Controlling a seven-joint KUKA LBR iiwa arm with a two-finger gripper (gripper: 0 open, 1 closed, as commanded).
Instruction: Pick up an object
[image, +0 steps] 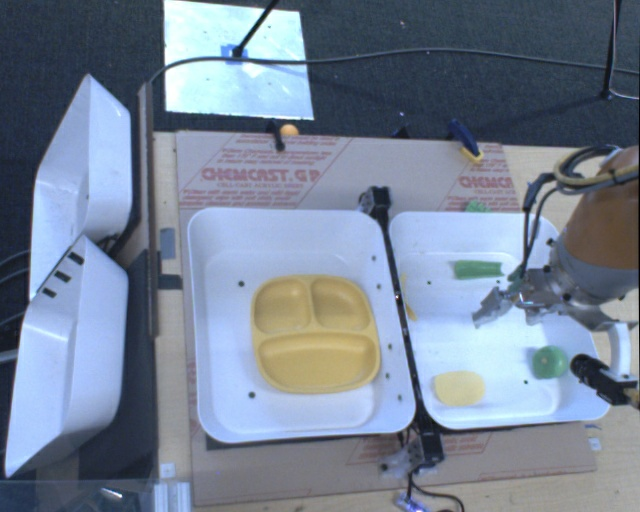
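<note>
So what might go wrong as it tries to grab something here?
The end effector hovers over bare bin floor in the right bin, between the green stick, green ball and yellow piece; closing there would likely catch nothing. The ball could also roll away when touched.

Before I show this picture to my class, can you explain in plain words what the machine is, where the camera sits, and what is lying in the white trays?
The camera is fixed above the bench, looking down at a slant. The grey and orange shape on the right is a robot arm; its gripper, a two-fingered claw, hangs over the right bin. Its job is to pick something up. Nothing shows between its fingers. The right bin holds a green stick-shaped piece, a round green object and a pale yellow oval piece. The left bin holds a yellow divided plate with three compartments. Both bins rest on a printed brown board.
</note>
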